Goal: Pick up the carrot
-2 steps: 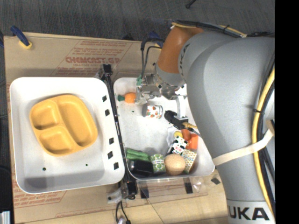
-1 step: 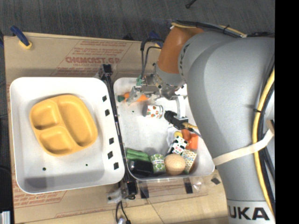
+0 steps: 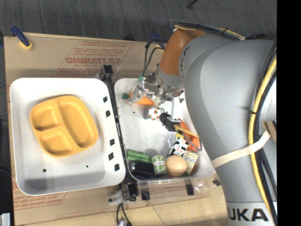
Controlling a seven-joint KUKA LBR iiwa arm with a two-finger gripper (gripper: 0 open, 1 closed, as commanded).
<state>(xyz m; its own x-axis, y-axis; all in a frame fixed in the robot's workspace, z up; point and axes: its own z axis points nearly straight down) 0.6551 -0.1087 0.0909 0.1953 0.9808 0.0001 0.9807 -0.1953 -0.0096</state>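
Far to the claw's left, a yellow divided plate (image 3: 63,125) is sitting in the left bin (image 3: 19,126), well apart from the work and playing no part.

The claw (image 3: 153,92) is hanging over the far end of the right bin (image 3: 121,126). The carrot (image 3: 146,100) is lying just beneath it and slightly to its left. It is showing as a small orange wedge, with what is probably its green tip poking out further left; the claw's metal is hiding most of it. Whether the claw is apart, together or clamped on the carrot, I cannot tell, because the 2 are overlapping.

Just below the claw a small orange-and-white block (image 3: 154,114) is lying, and to the claw's lower right an orange stick (image 3: 189,132) is resting among patterned pieces beside a tan ball (image 3: 175,165).

The likely trouble is a glancing grip. With the carrot sitting off to 1 side and close to the bin's far wall, the claw could be catching only its edge, letting it slip out or skid on lifting. The orange stick could also be mistaken for the target.
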